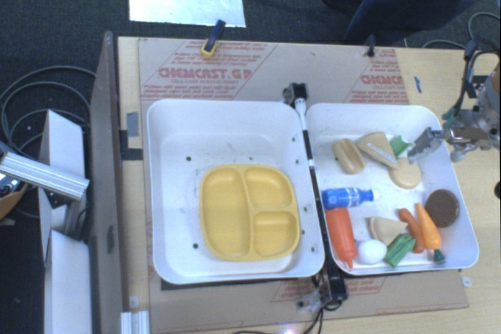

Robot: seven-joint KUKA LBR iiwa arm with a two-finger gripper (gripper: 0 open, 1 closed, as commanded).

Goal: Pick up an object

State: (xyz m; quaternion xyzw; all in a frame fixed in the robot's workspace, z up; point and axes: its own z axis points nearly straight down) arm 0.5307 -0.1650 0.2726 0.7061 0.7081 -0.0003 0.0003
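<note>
A: What is laid out, taken from the largest thing down?

B: Two white bins are seen side by side on the bench. The left bin holds a yellow divided tray. The right bin holds a scatter of toy food. The gripper is seen at the right bin's upper right, just inside its rim. Whether it is released or clenched cannot be told; nothing is seen held in it.

A: Which object is judged to be the target, and where is it?

B: None is named by the task. The nearest pieces are the bread slice and the green piece, lying in the upper half of the right bin, just left of the gripper. A tan bun lies further left.

A: How are they oriented?

B: The slice's long axis is seen running from upper left to lower right, towards a round cracker. The bun is tilted the same way. Lower down, the blue bottle lies almost level, its cap towards the right, and the orange carrot runs steeply, its tip at the lower right.

A: How should the step in hand be done well?

B: One piece should be singled out. The closing line is best set across the short width, at right angles to the long axis, and centred on the middle. The descent should be kept clear of the bin wall and of touching neighbours, since the slice, green piece and cracker are crowded together.
</note>
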